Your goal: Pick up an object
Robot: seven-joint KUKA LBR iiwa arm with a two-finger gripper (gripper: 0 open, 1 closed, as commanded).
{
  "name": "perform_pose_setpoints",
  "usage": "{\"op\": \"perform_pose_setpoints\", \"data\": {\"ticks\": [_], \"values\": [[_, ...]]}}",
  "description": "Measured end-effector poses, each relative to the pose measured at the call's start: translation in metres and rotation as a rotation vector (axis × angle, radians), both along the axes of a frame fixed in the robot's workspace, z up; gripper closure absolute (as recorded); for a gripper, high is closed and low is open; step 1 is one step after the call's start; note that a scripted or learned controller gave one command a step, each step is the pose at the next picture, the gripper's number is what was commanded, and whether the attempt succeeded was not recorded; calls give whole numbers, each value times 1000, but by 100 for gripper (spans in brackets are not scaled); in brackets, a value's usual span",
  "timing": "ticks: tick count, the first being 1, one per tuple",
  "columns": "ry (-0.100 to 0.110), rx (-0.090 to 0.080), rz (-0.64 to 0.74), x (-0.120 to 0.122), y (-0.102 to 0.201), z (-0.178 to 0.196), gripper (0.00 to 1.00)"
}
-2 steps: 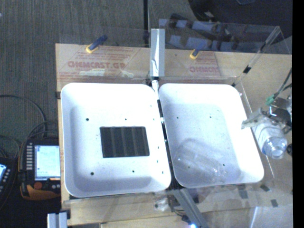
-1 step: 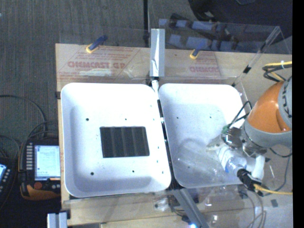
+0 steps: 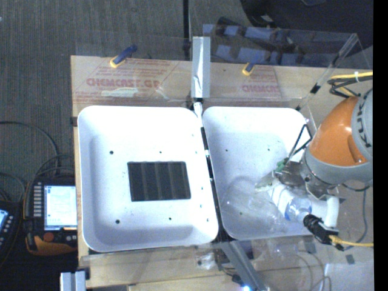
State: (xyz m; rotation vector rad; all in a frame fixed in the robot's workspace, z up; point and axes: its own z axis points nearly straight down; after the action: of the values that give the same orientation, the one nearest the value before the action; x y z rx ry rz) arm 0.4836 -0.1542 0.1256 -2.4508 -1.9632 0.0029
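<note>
Looking down from above, the arm point(image 3: 342, 141) reaches in from the right and hangs low over the right bin point(image 3: 242, 132). Its gripper point(image 3: 285, 183) sits down near that bin's front right corner, right against a clear plastic bottle point(image 3: 257, 202) lying on its side. Whether it has the bottle, I cannot tell; the wrist hides the business end. The left bin point(image 3: 97, 132) holds a flat dark ribbed panel point(image 3: 159, 180), well apart. This looks like the grasp itself. Next comes a firm grip and a straight lift.
</note>
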Motion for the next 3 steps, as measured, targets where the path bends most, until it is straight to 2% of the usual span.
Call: {"op": "perform_pose_setpoints", "data": {"ticks": [1, 2, 3], "values": [[-28, -12, 123, 18, -17, -30, 0], [-24, -5, 145, 8, -46, -31, 0], [-3, 0, 586, 33, -49, -30, 0]]}}
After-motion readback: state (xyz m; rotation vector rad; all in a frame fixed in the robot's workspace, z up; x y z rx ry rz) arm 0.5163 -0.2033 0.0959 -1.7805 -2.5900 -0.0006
